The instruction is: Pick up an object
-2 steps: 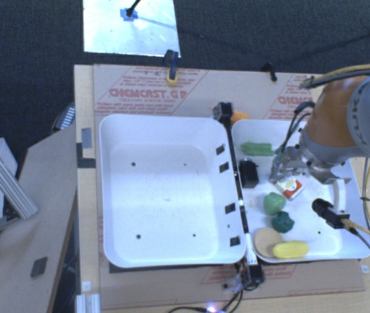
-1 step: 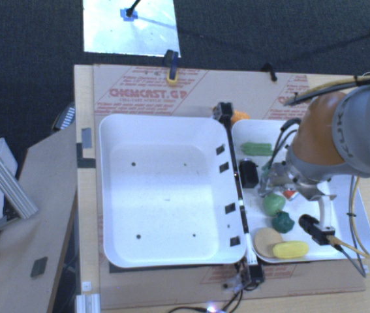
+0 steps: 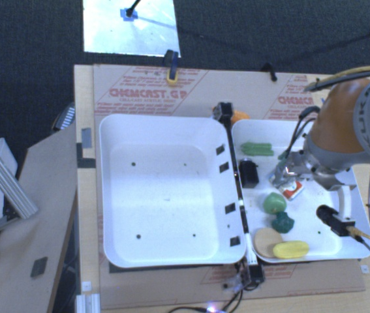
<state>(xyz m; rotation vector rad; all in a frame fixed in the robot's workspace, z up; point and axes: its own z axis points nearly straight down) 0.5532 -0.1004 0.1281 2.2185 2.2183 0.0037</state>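
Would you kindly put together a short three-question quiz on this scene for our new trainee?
1. True or false: the yellow object lies in the view's left bin.
2. Which thing lies nearest the claw? A) red-and-white object B) long green object C) tan disc
3. Fill in: the arm reaches over the view's ____ bin.
Key: 1 false, it lies in the right bin; 2 A; 3 right.
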